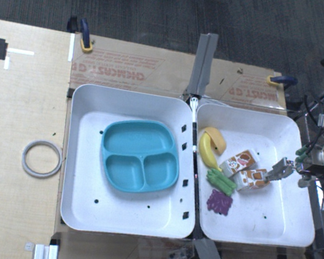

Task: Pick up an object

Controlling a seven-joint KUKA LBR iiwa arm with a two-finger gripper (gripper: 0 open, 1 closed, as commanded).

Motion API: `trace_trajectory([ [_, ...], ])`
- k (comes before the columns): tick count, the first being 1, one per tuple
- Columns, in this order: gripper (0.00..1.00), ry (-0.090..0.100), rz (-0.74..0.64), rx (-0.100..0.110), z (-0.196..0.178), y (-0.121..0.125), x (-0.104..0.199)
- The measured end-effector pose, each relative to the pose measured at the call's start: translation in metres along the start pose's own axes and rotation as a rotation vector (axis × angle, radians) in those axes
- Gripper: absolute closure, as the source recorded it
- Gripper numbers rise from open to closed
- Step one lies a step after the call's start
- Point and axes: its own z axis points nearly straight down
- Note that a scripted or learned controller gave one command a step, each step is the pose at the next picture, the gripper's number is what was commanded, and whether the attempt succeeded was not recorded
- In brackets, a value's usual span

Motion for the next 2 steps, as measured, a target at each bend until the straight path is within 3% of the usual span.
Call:
trace_trajectory([
  [1, 0.0, 0.001, 0.162, 0.003, 0.087, 0.061, 0.025],
  [2, 0.0, 0.0, 0.122, -0.001, 0.157, 0.085, 0.049],
])
